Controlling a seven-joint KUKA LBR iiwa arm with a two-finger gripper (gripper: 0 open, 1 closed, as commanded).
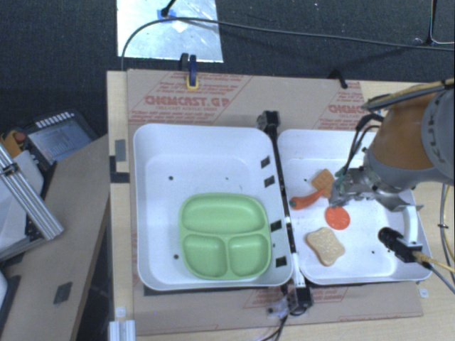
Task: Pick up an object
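The arm reaches over the right bin from its right edge. The left bin carries a green tray near its front edge. The gripper hangs low at the right bin's middle — whether its jaws are wide or closed cannot be told. Just beside it lie a cracker, a carrot and a tomato slice; a toast sits towards the front edge.
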